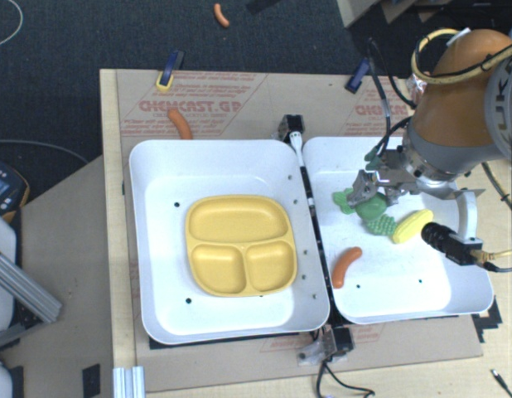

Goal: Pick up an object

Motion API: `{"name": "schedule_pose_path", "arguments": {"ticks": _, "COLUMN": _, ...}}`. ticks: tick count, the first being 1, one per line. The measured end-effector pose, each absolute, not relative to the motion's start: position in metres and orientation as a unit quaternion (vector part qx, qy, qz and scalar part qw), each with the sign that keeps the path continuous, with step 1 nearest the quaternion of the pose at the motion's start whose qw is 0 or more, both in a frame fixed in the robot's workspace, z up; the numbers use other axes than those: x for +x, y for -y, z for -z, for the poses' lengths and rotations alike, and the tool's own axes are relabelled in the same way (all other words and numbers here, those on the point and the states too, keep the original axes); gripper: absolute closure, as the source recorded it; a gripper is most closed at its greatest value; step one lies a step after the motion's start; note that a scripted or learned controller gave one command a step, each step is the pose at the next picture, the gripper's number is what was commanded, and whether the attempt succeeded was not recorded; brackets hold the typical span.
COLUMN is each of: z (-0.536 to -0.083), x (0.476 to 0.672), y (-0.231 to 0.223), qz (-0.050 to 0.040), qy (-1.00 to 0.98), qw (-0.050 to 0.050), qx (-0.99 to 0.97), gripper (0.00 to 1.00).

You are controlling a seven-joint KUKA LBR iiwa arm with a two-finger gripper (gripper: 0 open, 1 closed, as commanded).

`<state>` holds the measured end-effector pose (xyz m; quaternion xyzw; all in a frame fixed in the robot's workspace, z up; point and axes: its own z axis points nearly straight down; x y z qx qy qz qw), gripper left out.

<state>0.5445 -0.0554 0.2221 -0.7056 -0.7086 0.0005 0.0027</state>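
In the right bin (422, 301) lie a green toy vegetable (368, 210), a yellow corn cob (411, 226) just right of it, and an orange sausage (346, 266) nearer the front left. My gripper (374, 186) hangs low over the green toy, right at its top edge. The arm's orange band and grey wrist (455, 106) rise above it at the right. A yellow divided plate (239, 245) rests in the left bin (156, 189).
Another orange sausage (181, 123) lies on the cardboard behind the left bin, and a third one (221, 14) is on the dark floor. Blue clamps (168, 70) hold the board's back edge. A black cable mount (446, 243) sits right of the corn.
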Motion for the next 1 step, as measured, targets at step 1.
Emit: {"name": "schedule_pose_path", "arguments": {"ticks": 1, "z": -0.2325, "x": 0.5390, "y": 0.0230, "qz": 0.0004, "qy": 0.709, "qw": 0.001, "qx": -0.706, "gripper": 1.00}}
